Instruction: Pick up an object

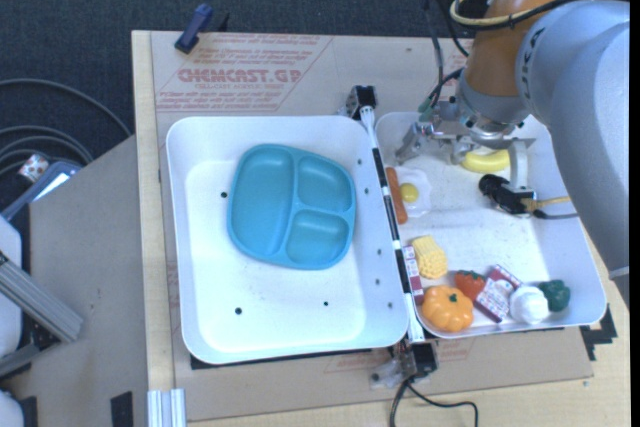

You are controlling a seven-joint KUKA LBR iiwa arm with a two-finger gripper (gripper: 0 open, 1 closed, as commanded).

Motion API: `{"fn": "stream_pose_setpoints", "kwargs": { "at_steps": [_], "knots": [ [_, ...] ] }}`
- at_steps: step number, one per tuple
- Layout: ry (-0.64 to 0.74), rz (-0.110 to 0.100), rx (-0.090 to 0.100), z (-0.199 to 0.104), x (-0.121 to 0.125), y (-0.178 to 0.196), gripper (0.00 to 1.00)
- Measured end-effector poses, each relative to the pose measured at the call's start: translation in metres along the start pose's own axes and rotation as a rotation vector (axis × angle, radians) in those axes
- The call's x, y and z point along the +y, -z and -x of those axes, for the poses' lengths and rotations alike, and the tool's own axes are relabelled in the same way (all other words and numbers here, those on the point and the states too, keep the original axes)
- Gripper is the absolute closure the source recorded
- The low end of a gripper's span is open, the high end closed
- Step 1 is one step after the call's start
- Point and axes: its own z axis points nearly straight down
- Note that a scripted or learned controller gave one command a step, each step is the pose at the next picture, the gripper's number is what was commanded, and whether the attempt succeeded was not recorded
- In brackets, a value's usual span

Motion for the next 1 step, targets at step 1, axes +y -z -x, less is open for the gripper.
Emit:
{"fn": "stream_pose_setpoints", "kwargs": {
  "at_steps": [1],
  "knots": [
    [0.0, -0.001, 0.0, 0.0003, -0.0047, 0.0001, 0.0]
  ]
}}
